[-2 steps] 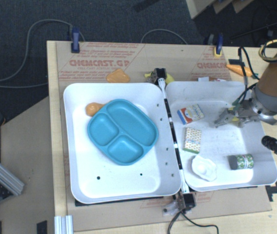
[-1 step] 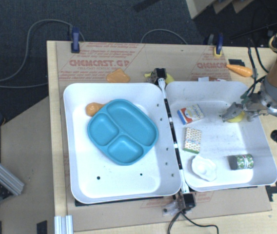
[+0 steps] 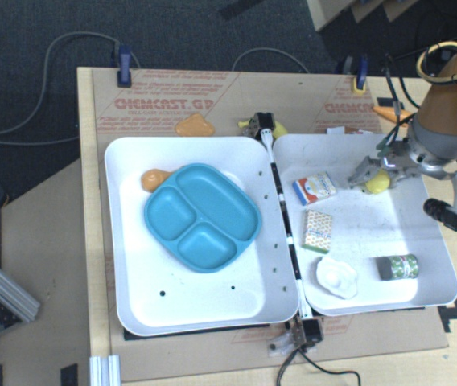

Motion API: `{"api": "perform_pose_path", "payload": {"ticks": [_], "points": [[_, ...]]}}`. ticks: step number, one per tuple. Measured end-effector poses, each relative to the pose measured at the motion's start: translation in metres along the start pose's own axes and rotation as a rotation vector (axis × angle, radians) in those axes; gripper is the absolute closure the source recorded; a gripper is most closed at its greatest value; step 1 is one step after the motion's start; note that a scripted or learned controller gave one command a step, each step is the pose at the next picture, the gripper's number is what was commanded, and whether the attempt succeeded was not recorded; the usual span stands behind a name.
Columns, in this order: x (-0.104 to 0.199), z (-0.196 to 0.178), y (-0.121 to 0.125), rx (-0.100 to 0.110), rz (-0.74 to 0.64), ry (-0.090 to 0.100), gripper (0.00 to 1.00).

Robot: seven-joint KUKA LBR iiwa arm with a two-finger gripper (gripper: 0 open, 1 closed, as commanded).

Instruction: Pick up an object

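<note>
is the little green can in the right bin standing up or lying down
Lying down: the green can rests on its side on the right bin's floor, long axis running left-right, dark end facing left.

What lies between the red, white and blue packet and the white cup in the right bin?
In the camera view, a small patterned box lies between the packet and the white cup, on the right bin's floor.

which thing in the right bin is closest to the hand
The yellow ball, right by the hand at the bin's far side. The card, patterned packet, white lump and can lie farther off.
</note>
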State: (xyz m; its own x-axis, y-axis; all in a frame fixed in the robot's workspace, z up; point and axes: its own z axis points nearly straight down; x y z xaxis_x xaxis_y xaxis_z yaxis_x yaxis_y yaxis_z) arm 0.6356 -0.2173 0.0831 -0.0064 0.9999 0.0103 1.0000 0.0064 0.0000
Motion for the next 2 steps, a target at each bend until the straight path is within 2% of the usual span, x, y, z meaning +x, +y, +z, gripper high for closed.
{"api": "perform_pose_path", "payload": {"ticks": [1,2], "points": [[-0.006,-0.013,-0.002,-0.003,0.004,-0.012,1.00],[0.080,-0.001,-0.019,0.000,0.000,-0.007,1.00]]}}
